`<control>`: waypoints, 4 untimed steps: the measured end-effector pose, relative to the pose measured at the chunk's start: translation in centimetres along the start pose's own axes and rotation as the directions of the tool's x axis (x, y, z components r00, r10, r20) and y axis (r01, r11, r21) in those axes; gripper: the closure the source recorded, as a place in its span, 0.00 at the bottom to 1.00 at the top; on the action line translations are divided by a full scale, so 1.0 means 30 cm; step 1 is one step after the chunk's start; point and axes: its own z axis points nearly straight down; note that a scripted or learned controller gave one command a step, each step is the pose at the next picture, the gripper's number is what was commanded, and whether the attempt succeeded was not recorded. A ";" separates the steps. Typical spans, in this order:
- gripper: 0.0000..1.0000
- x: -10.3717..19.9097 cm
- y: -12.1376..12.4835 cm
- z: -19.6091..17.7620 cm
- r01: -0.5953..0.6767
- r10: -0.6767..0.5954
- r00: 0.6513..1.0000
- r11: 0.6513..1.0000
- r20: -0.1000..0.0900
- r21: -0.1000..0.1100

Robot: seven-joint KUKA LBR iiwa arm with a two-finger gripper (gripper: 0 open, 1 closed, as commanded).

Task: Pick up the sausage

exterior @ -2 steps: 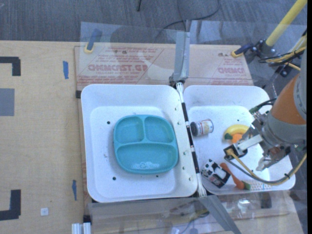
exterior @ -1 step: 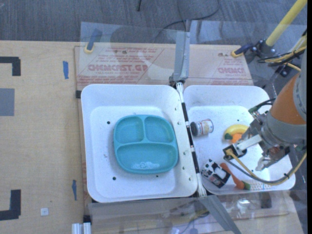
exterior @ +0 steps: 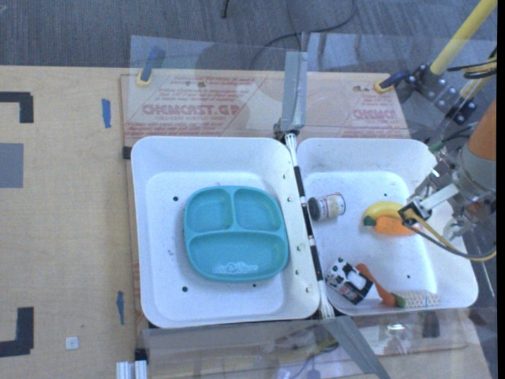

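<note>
1. You are looking down on a worktop (exterior: 63, 212) that carries two shallow white bins side by side: the left bin (exterior: 150, 172) and the right bin (exterior: 371, 158).
2. In the left bin you have a teal divided plate (exterior: 235, 234) with three compartments, lying flat near the bin's middle.
3. The arm (exterior: 483, 144) enters at 3 o'clock, and its pincer (exterior: 416, 210) sits low over the right side of the right bin.
4. You cannot tell how far the pincer is spread; its tips are too small and cluttered to read, and nothing can be seen gripped between them.
5. Just at 9 o'clock of the pincer lie a yellow banana (exterior: 384, 210) and, touching it on the lower side, an orange carrot-like piece (exterior: 392, 226). The pincer tip is just beside both; whether it touches them you cannot tell.
6. A small jar (exterior: 327, 206) lies on its side near the right bin's left wall, dark lid pointing to 9 o'clock.
7. The sausage (exterior: 374, 284), a reddish-orange stick, lies toward 6 o'clock in the right bin, slanting from upper left to lower right, well apart from the pincer.
8. Just beside the sausage, at its 9 o'clock, rests a black-and-white item (exterior: 346, 281).
</note>
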 end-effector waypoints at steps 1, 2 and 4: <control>0.00 0.006 -0.242 0.185 0.090 -0.090 0.996 0.996 -0.003 -0.004; 0.00 0.003 -0.244 0.189 0.090 -0.090 0.996 0.996 -0.001 -0.002; 0.00 -0.036 -0.395 0.051 0.095 -0.095 0.995 0.995 0.000 -0.001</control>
